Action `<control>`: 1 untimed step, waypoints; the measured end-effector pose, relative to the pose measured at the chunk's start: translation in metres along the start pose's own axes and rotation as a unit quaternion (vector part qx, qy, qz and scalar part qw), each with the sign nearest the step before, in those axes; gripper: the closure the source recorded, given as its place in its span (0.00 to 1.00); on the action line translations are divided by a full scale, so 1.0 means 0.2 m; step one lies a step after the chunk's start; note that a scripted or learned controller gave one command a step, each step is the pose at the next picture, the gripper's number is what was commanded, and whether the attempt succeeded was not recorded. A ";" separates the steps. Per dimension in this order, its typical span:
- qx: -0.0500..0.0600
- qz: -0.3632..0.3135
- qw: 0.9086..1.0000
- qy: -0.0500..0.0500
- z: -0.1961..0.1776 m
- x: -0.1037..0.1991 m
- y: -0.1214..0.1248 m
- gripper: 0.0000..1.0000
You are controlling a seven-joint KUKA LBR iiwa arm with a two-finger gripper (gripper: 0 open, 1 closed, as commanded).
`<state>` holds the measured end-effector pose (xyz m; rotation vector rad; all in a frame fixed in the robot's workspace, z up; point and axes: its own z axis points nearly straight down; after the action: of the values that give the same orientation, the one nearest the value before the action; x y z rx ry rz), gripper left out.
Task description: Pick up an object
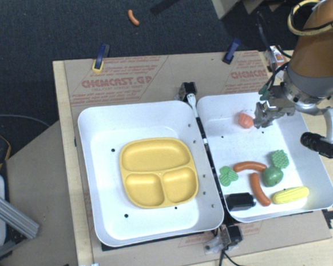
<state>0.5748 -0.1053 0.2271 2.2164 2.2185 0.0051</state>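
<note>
While the bench (150, 73) is viewed from above at a slant, two shallow white bins are seen side by side on it. The left bin (100, 163) is occupied by a yellow divided tray (158, 171), which lies flat near the middle. The right bin (312, 164) is reached by the grey arm (316, 60) from the right, and the claw (263, 118) is held low over the bin's upper part. Just beside the claw, to its left, a small orange-pink piece (245, 120) is seen on the bin floor; whether it is touched by the claw cannot be told, and nothing is seen between the fingers. Whether the claw is open or closed cannot be told from this view, since its tips are dark and small. In the lower part of the right bin several toy foods are gathered: a sausage (250, 166) lying crosswise, a second sausage (259, 189) lying roughly upright below it, a green leafy piece (228, 176) at the left, a round green piece (272, 176) beside a lighter green ruffled piece (280, 159), a yellow corn cob (290, 194) near the lower edge, and a black block (239, 200) at the lower left. Beyond the bench, a small orange item (133, 17) is seen on the dark floor.
</note>
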 end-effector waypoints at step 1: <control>0.002 -0.003 1.000 0.001 0.05 0.26 0.06 1.00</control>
<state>0.5870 -0.0525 0.2166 2.2141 2.2274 0.0032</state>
